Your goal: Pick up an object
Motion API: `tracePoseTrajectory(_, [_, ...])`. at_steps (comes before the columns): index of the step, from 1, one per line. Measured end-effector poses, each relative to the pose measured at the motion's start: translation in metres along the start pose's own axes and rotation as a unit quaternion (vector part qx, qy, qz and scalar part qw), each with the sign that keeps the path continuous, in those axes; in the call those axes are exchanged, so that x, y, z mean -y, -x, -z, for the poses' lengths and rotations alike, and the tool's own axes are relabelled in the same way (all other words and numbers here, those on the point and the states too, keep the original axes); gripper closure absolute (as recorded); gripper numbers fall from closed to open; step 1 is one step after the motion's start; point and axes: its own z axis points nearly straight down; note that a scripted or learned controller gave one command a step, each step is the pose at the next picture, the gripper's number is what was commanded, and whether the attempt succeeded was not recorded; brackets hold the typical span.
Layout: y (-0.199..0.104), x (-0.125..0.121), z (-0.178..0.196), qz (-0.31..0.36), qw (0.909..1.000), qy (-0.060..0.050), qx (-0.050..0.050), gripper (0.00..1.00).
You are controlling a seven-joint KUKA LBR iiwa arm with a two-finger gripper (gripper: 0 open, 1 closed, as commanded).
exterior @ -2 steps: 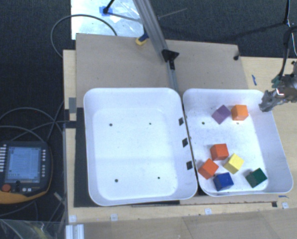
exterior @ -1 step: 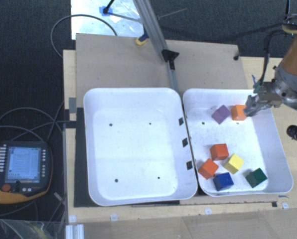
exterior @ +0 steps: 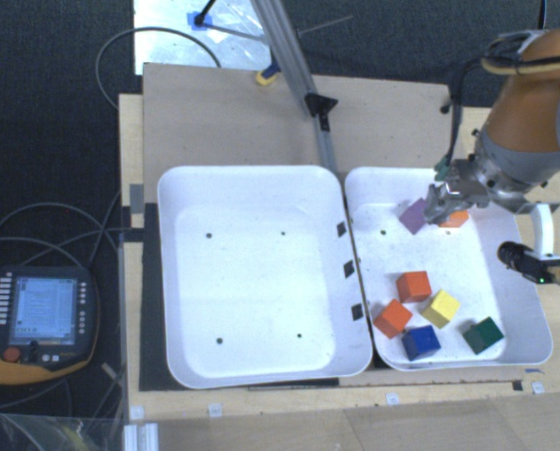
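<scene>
**Hovering over the back of the right bin, grasp unconfirmed**

Watching from my station, I see the gripper [exterior: 443, 207] low over the far part of the right bin [exterior: 534, 346], tucked between a purple block [exterior: 412, 216] on its left and a small orange block [exterior: 456, 220] just beside it on the right. Both sit touching or nearly touching the tool, so I cannot tell which one it is aiming for, nor whether it is released or clenched; the wrist hides that.

Four more blocks and a second orange one cluster near the front: an orange cube [exterior: 413, 286], an orange block by the divider [exterior: 392, 318], a yellow cube [exterior: 443, 307], a blue cube [exterior: 420, 342] and a green cube [exterior: 484, 334]. They crowd each other, which I judge makes the looser back pair the easier pick.
</scene>
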Motion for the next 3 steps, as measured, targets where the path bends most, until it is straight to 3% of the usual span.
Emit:
tracePoseTrajectory(1, [-0.052,0.002,0.01,0.0,1.0,0.001,0.0,1.0])
tracePoseTrajectory(3, [-0.151,0.015,-0.007,0.0,1.0,-0.001,0.0,1.0])
